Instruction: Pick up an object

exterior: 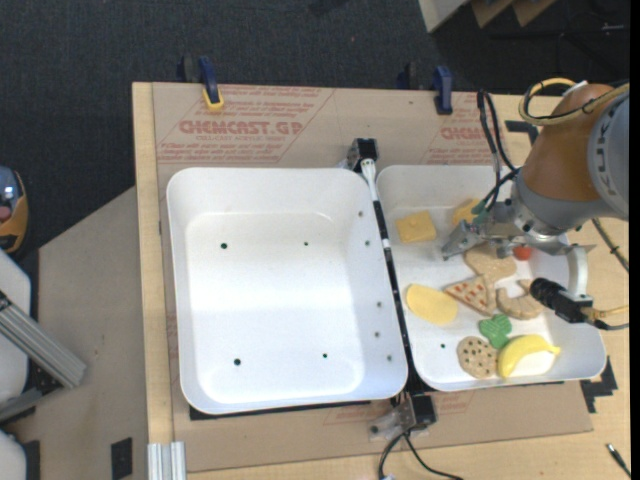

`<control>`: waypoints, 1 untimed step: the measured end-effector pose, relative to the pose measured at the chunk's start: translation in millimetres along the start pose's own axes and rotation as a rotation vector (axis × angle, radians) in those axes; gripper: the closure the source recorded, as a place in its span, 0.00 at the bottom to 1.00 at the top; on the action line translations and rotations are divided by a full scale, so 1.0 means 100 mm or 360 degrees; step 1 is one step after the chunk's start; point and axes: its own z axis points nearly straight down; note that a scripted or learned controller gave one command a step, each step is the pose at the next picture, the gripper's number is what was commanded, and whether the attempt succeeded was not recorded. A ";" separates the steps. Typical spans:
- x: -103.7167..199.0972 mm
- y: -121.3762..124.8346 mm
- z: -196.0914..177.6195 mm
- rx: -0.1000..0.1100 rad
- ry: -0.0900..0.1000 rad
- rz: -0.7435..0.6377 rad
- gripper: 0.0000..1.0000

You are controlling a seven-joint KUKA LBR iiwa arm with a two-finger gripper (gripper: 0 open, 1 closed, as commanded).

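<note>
A: While the arm reaches in from three o'clock, where does the tool sit?

B: Low over the right bin, toward its twelve o'clock half. Whether the tool is spread or pressed together, I cannot tell; the wrist hides most of it, and nothing shows between its tips.

A: What lies close to it?

B: A yellow square sits just at its nine o'clock. A small yellow piece shows at its twelve o'clock, partly under the cables. A tan piece lies at its five o'clock, tucked under the wrist.

A: And the rest of the bin?

B: A pizza slice lies at six o'clock of the tool, with a yellow oval just at the slice's nine o'clock. Lower still, a cookie, a green piece and a lemon-like piece crowd together near the bin's six o'clock edge, touching or nearly so. A black cable end hangs over the bin at four o'clock of the tool.

A: The other bin?

B: The left bin sits alongside on the counter, their rims meeting at a black clip at twelve o'clock.
</note>
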 end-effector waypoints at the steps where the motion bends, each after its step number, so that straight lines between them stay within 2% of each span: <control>1: -0.16 0.53 0.13 0.0001 -0.0001 -0.0002 0.00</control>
